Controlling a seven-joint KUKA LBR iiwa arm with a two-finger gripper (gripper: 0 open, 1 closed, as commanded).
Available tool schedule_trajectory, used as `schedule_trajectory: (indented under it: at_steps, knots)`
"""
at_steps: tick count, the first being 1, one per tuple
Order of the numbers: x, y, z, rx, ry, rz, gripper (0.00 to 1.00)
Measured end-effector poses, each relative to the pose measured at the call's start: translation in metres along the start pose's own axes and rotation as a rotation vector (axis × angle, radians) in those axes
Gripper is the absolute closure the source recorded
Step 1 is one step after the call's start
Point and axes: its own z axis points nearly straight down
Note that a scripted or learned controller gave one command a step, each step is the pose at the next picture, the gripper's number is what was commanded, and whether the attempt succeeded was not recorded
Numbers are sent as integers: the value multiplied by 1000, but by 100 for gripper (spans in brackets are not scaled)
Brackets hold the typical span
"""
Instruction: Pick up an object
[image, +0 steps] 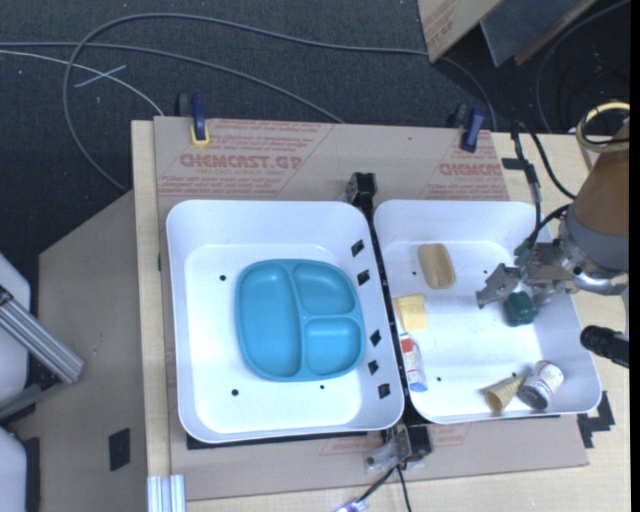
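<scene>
Two white bins sit side by side on a cardboard-topped bench. The left bin (190, 300) holds a blue tray (300, 318) with three compartments, lying flat near the middle of the frame.

The right bin (470, 225) has the loose items. A tan block (436, 265) lies toward its upper left part. Below that, just beside the divider between the bins, is a yellow piece (411, 312), and under it a tube (413, 364) with red and blue on it, running down along the bin's left wall. In the lower right corner of the bin a tan cone (503, 391) lies just beside a small bottle (544, 384) (grey and white, lying on its side as far as I can see).

The arm (605, 225) comes in from the right edge of the frame, grey with an orange section above the wrist. Its gripper (512, 290) is low over the right part of the right bin. A dark green object (520, 308) sits right at the fingertips, touching or nearly touching them, but the grey metal parts overlap it and I cannot tell whether the fingers are apart, together or clamped on it. The green object is well apart from the block and from the cone and bottle below.

Two blue clamps (198, 118) pin the cardboard at the top edge.
</scene>
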Motion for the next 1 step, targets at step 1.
schedule_trajectory:
  at_steps: [1]
  knots:
    - [0, 3, -6, -12, -3, -3, 0]
